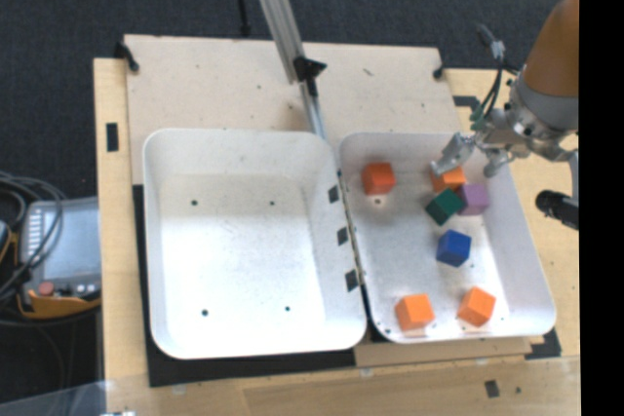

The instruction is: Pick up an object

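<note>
An orange cube (449, 177) is seen near the far right corner of the right bin (522, 248), directly under the pincer (475, 157). The pincer is spread open, one finger (454, 151) at the cube's far left side and the other (497, 160) to its right; whether either finger touches the cube cannot be told, and nothing is seen to be grasped. Just in front of that cube a dark green cube (446, 206) and a purple cube (476, 198) are set side by side, close together. A blue cube (453, 247) lies nearer the bin's middle. Another orange cube (379, 178) sits toward the bin's far left corner, and two more orange cubes (414, 312) (477, 305) are placed along the near edge. The left bin (156, 209) stands beside the right one on the table (115, 239).
</note>
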`<control>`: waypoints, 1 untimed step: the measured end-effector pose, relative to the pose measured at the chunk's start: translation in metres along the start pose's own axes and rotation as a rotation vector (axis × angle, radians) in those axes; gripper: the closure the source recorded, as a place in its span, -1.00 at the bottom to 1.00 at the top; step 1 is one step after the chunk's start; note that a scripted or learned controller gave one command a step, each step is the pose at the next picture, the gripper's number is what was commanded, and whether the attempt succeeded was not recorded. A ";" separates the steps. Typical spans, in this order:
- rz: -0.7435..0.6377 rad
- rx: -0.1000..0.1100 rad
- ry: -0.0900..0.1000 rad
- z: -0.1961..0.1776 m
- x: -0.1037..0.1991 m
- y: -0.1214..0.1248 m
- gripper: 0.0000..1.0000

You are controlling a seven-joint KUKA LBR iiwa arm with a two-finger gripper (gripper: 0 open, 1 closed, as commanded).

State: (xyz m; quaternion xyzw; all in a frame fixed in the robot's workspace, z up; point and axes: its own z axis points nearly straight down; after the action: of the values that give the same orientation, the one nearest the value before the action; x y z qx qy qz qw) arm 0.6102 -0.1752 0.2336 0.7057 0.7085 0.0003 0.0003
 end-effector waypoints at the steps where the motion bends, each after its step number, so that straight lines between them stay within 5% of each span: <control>1: -0.001 0.000 -0.001 0.000 0.000 0.000 -1.00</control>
State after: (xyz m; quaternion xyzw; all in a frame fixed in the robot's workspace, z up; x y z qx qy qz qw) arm 0.6102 -0.1753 0.2336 0.7055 0.7087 0.0000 0.0004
